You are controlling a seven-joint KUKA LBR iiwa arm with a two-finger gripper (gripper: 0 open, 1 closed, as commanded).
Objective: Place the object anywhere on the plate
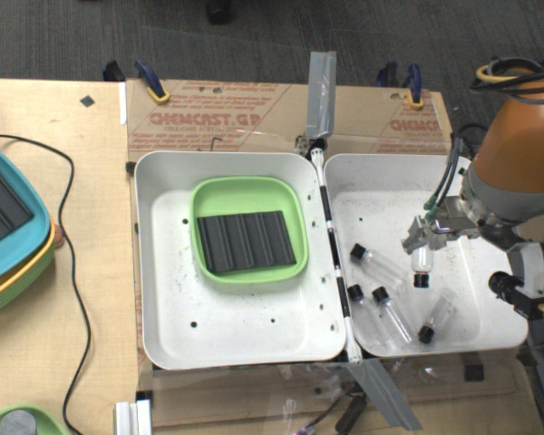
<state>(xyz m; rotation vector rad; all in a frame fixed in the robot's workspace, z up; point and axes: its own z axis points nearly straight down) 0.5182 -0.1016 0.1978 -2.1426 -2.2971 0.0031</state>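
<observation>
The arm point(517, 152) reaches in from the right over the right bin point(453, 175); its gripper point(422, 256) hangs above the middle of that bin, and a vial point(422, 268) with a black cap sits upright between the fingers point(413, 241), which pinch it at its upper end; the cap points down, apart from the bin floor as far as can be told.

Four more vials lie on the right bin's floor; one point(363, 257) near the shared edge, another point(390, 313) lower and tilted, a third point(435, 320) toward the near-right corner, and a small cap or vial point(354, 292) just beside the divider; all lie below and left of the gripper, with bare white floor along the far wall and right wall.

The left bin point(163, 315) holds the green plate point(208, 198) in its far half, close to the far wall and nearer the divider than the left wall; a dark ribbed insert point(247, 241) covers the plate's middle; its raised green rim is bare all round. The near half of the left bin is open floor.

The bins touch along a dark seam point(331, 243); cardboard point(218, 116) lies behind them on the surface point(54, 333), clamped at both ends; a black cable point(68, 243) and a blue tray point(14, 216) lie at the left.
</observation>
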